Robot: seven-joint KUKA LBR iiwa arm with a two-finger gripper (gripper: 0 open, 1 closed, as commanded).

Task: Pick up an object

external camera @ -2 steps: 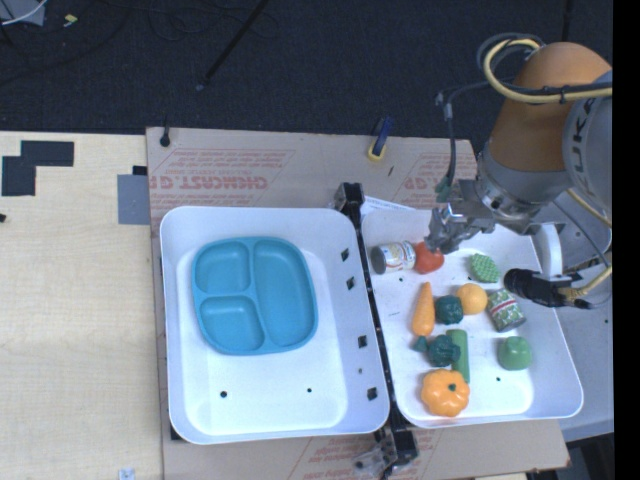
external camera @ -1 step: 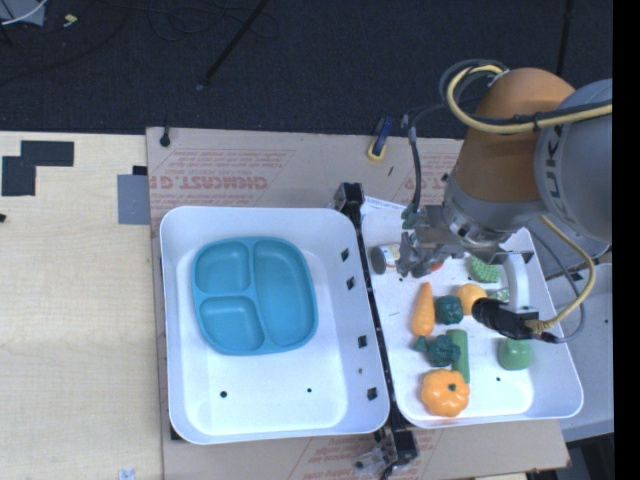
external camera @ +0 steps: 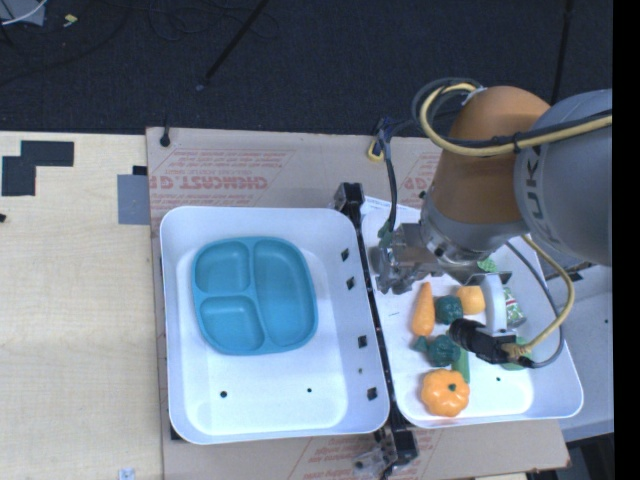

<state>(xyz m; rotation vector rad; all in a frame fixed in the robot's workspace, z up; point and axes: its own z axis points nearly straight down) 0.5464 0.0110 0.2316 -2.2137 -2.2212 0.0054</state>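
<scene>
Left bin (external camera: 190,388), well left of tool: blue tray (external camera: 254,295), three compartments. Tool (external camera: 398,268) low in right bin (external camera: 560,393), at its upper-left part; grip state: cannot tell. Carrot (external camera: 424,309) just right and below tool. Green pieces (external camera: 441,349) below carrot. Pumpkin (external camera: 444,392) further below, near bin's front edge. Yellow piece (external camera: 471,299) right of carrot.
</scene>
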